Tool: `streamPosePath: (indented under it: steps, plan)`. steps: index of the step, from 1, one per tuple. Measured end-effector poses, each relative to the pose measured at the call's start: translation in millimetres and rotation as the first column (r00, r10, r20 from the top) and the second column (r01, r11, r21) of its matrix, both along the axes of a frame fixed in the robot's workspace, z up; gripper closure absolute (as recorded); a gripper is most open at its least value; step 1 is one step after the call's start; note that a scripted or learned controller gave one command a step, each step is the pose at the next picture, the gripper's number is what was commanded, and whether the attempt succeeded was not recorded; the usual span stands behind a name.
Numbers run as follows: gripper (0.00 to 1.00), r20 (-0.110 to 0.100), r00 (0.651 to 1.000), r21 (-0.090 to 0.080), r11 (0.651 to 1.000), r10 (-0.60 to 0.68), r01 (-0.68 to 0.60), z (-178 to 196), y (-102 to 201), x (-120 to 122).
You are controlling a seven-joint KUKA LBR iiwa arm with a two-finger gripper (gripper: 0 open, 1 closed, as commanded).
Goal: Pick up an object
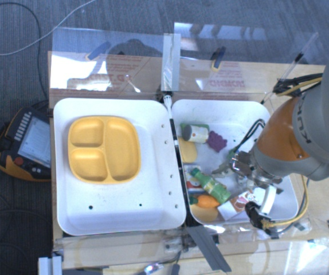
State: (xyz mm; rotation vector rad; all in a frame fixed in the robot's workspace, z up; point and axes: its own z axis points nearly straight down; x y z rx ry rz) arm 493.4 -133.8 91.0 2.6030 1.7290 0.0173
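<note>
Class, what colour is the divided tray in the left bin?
Yellow: the divided tray, in the camera view.

Bench (302, 73) bearing two white bins side by side: left bin (116, 211) and right bin (233, 110), touching along their inner edges, backed by clear panels (170, 56).

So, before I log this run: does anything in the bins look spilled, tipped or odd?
Nothing spilled. The green bottle lies on its side among jumbled items in the right bin; the yellow plate sits flat in the left bin.
</note>
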Motion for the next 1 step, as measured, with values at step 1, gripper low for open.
streamPosePath:
  steps: [1]
  plan:
    - [0.00, -0.022, 0.994, 0.009, 0.994, 0.109, -0.109, 37.7, 16.5, 49.7]
